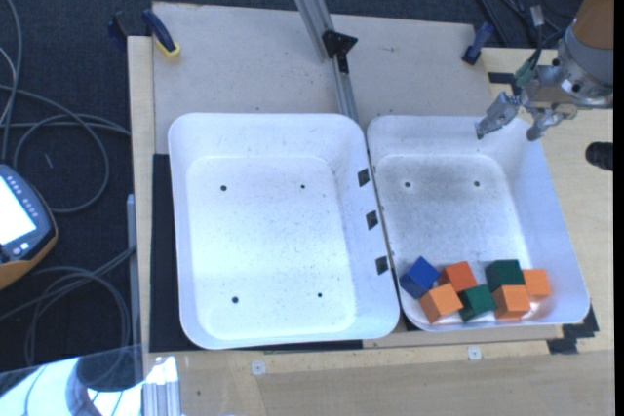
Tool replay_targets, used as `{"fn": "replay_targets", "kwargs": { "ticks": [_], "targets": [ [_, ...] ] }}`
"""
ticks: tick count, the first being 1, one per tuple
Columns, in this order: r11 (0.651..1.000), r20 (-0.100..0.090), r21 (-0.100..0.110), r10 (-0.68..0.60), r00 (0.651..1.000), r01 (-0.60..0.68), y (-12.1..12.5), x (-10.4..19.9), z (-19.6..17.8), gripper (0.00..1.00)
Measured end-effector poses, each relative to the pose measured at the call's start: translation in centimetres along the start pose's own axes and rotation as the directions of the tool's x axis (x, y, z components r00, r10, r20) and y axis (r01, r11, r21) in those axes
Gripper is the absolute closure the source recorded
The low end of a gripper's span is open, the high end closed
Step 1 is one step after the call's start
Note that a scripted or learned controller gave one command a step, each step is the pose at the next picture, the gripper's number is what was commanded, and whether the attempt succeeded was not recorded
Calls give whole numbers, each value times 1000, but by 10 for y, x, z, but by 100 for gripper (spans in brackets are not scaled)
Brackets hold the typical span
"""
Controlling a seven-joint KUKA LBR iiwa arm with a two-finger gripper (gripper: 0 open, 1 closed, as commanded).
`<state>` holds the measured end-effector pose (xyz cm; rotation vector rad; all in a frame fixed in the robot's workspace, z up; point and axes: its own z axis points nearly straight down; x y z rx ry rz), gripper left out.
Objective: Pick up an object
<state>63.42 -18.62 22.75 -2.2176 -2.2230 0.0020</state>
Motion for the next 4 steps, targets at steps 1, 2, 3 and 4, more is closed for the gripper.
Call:
{"fn": "replay_targets", "kwargs": {
  "ticks": [1,2,3,4],
  "targets": [
    [1000,-5,11,4,1000,-4,-90,21,83,0],
    [1000,-2,-5,-6,1000,6,-61,88,76,0],
    [1000,-2,0,4,1000,-4,-120,77,37,0],
    [1000,-3,5,0,1000,0,-69,95,133,0]
  ]
}}
